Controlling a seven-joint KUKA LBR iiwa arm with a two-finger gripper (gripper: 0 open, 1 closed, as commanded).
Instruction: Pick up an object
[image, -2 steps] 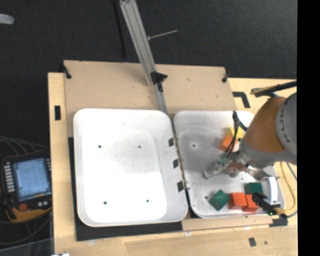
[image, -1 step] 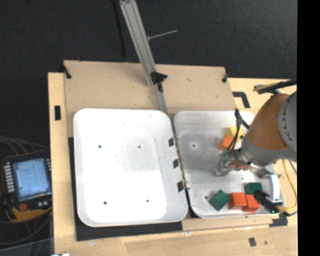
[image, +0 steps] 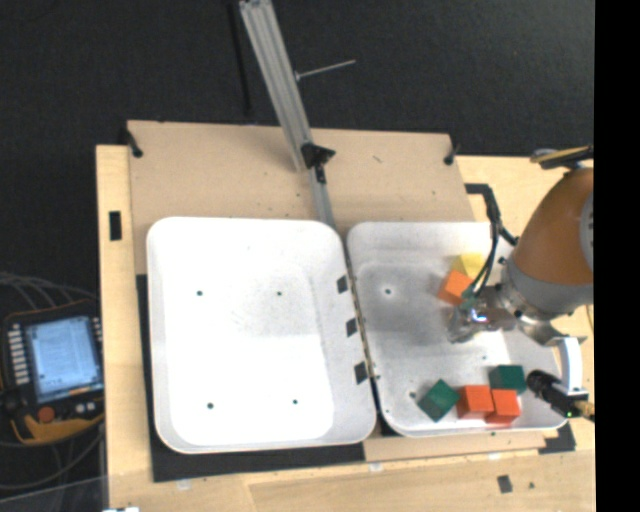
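The right bin holds several small blocks. An orange block and a yellow block lie together near its upper right. Along the front edge sit a green block, two orange blocks and a dark green block. My gripper hangs low over the bin just below the upper orange block, close to it. Its tips are blurred against the bin floor, and I see nothing clearly held between them.
The left bin lies beside the right one, with a row of clips along the shared edge. A metal pole slants in from the top. A teach pendant rests at the far left.
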